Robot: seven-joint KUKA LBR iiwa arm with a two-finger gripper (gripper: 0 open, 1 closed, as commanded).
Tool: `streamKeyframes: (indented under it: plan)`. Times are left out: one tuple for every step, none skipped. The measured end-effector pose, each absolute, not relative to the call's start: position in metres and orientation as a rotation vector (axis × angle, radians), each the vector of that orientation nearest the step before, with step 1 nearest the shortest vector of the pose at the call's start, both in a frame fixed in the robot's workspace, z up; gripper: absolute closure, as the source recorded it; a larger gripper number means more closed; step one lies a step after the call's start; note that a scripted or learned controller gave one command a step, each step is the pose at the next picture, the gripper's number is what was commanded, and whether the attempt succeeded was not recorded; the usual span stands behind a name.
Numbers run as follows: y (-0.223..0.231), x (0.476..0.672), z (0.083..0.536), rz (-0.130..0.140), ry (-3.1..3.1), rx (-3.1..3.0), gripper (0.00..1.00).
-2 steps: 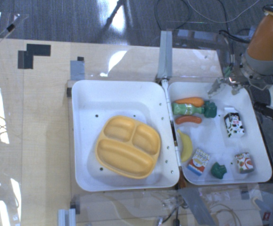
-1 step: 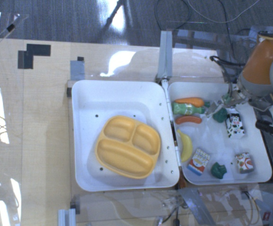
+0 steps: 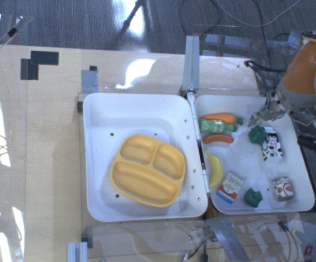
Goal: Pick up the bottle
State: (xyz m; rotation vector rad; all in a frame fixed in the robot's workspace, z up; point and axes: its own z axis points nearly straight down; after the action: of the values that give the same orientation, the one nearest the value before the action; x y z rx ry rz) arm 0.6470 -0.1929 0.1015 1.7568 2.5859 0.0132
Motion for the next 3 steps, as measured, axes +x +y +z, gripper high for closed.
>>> streamKeyframes:
  plan:
    - [-0.183, 0.603, 0.177, 0.006, 2.329, 2.099, 1.00]
    - [-0.183, 0.603, 0.177, 0.006, 2.329, 2.100, 0.00]
    - [-0.191, 0.590, 0.106, 0.005, 2.665, 1.649, 0.00]
